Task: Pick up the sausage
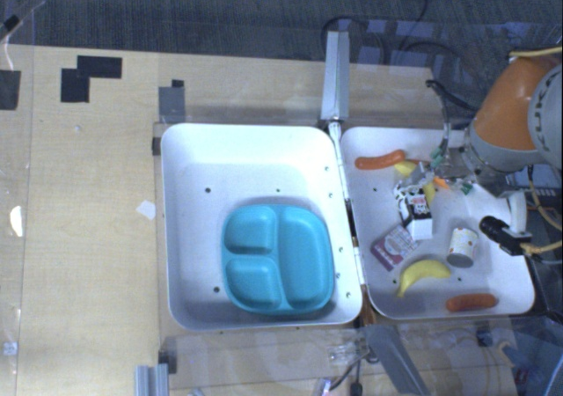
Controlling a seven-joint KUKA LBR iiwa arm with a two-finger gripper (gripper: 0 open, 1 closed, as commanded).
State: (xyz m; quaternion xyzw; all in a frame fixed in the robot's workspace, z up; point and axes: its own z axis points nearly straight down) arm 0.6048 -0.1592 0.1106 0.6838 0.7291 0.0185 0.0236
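The sausage [380,159] lies near the far wall of the right bin [515,293], free of any grip. The gripper [433,176] sits low just to its right, amid small clutter; whether it is apart or together cannot be told. A second sausage [471,302] lies near the front wall, beside a banana [421,273]. The left bin [193,165] holds a blue divided tray [277,258].

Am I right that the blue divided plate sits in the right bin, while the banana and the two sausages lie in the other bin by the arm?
Not quite. The camera view shows the blue divided plate in the left bin, not the right. The rest holds: the banana and the two sausages lie in the right bin, by the arm.
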